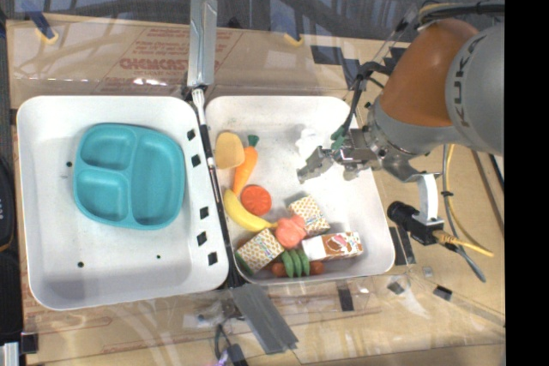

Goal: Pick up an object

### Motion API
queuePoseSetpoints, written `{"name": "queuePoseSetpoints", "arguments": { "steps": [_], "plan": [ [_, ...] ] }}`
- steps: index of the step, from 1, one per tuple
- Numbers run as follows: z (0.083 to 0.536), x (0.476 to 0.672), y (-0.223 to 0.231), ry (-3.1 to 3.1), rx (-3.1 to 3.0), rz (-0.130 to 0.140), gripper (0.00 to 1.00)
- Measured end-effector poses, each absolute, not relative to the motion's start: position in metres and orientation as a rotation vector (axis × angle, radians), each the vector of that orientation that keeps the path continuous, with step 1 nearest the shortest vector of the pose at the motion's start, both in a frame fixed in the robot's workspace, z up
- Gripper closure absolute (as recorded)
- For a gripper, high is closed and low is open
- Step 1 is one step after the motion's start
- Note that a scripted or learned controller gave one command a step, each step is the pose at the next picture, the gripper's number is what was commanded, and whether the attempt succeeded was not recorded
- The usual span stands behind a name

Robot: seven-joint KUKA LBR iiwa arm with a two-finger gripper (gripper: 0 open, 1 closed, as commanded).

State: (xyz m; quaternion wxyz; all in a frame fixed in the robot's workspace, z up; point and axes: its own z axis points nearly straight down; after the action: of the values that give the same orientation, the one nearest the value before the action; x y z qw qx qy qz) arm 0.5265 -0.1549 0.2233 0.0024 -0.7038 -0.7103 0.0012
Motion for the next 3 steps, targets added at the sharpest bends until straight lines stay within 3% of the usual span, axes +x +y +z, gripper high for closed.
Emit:
{"name": "queuePoseSetpoints", "arguments": {
  "steps": [2, 3],
  "plan": [
    [0.21, 0.538, -0.145, -2.251, -2.183, 0.005, 0.0],
    [0.104, 0.499, -0.096, -2.246, -2.201, -0.008, 0.0]
  ]
}}
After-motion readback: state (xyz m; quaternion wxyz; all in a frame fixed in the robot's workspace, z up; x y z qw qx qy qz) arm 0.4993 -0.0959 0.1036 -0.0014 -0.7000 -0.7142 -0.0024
